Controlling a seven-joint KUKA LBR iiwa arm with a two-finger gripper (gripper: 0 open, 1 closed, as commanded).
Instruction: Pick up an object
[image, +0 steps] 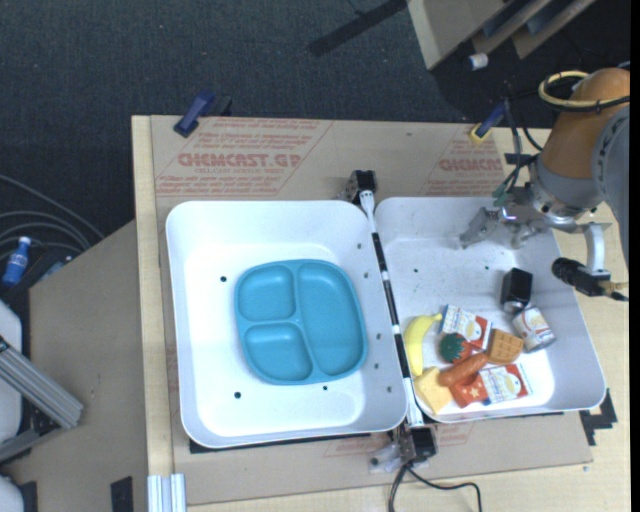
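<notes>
My gripper (493, 236) hangs over the far part of the right bin (440, 222), below the grey wrist and orange band at the upper right. Its two grey fingers (471, 236) stand spread and open, with only bare bin floor between them. Nearer the front of that bin lie a black box (516, 288), a small can (533, 327), a banana (420, 335), a white and red packet (464, 322), a green piece (453, 348), a cracker (504, 346), an orange carrot-like piece (465, 368) and a yellow wedge (432, 390). All of them lie apart from the gripper.
The left bin (200, 300) holds a blue divided plate (299, 320). A black rail (383, 285) runs between the two bins. A black part (586, 278) of the arm juts over the right bin's right rim. Cables trail off the bench at the left.
</notes>
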